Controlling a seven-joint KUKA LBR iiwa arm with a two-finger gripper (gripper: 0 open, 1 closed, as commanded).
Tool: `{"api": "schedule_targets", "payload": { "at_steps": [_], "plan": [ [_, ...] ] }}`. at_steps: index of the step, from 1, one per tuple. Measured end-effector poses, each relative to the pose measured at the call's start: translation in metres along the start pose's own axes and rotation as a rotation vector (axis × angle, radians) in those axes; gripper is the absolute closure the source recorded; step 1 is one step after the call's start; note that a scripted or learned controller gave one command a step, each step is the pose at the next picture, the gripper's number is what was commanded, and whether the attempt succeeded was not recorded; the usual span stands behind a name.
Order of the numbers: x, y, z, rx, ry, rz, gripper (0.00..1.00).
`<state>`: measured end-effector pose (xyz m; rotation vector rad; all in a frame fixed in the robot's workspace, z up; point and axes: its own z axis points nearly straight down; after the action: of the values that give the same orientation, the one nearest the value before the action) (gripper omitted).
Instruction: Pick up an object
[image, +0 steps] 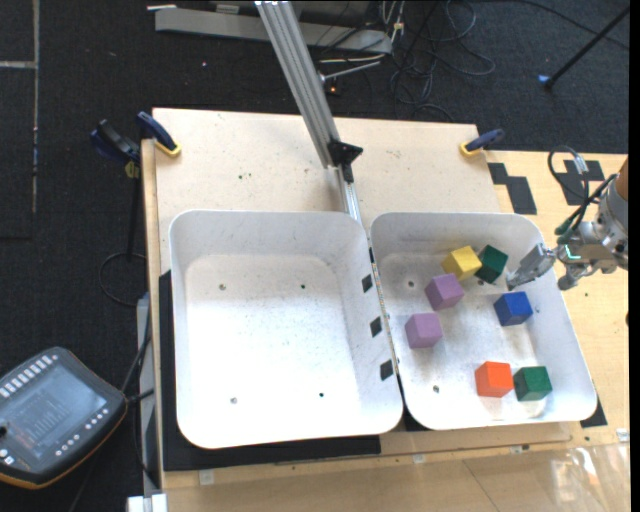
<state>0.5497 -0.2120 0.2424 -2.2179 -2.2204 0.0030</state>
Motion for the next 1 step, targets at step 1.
{"api": "schedule_targets", "payload": {
  "at_steps": [1],
  "plan": [
    [0.0001, 0.0008, -0.0018, -0.003, -0.001, -0.001, 0.00]
  ]
}}
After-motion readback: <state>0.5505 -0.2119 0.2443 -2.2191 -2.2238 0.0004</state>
